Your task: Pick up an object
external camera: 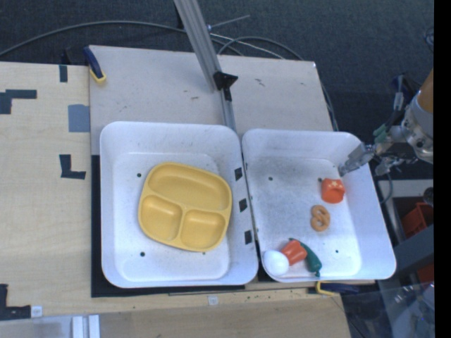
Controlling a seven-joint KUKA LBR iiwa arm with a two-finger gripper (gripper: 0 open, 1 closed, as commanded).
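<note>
Camera view, and I'm looking down on the surface (pixel 162 83) with both white bins side by side. My gripper (pixel 352 162) sits over the upper right rim of the right bin (pixel 282 146), its dark tip poking in over the edge; I can't tell from here whether the fingers are open or closed, and I see nothing between them. Just below that tip, inside the bin near its right wall, I've got a small orange block (pixel 332 190). Below it, apart from it, lies a tan pretzel-shaped piece (pixel 320 218). Down at the bin's front edge a white ball (pixel 275 263) sits in the left corner, touching a red and green toy (pixel 301 253) beside it. Over in the left bin (pixel 120 146) I see a yellow divided plate (pixel 185 205) lying flat in the middle, three compartments up
</note>
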